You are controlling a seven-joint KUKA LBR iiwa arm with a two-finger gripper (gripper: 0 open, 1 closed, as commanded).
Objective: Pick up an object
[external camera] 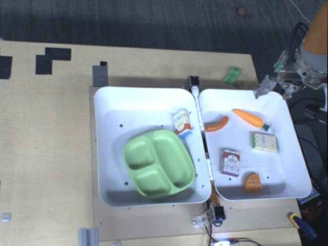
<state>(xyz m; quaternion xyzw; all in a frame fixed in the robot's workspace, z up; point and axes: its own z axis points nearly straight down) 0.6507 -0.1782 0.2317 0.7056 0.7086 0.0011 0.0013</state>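
The right bin [294, 152] holds an orange carrot [249, 118], a red sausage [216, 124], a green patterned box [264, 142], a red box [231, 161] and an orange-brown piece of bread [252, 182]. My gripper [274, 88] hangs over the bin's far right corner, above and to the right of the carrot. It is open, with nothing between its fingers [262, 88].
The left bin [110, 137] holds a green divided plate [160, 161] and a small white packet [182, 122] by the centre wall. A small green object [232, 75] lies on the bench behind the right bin. Cables run along the right side.
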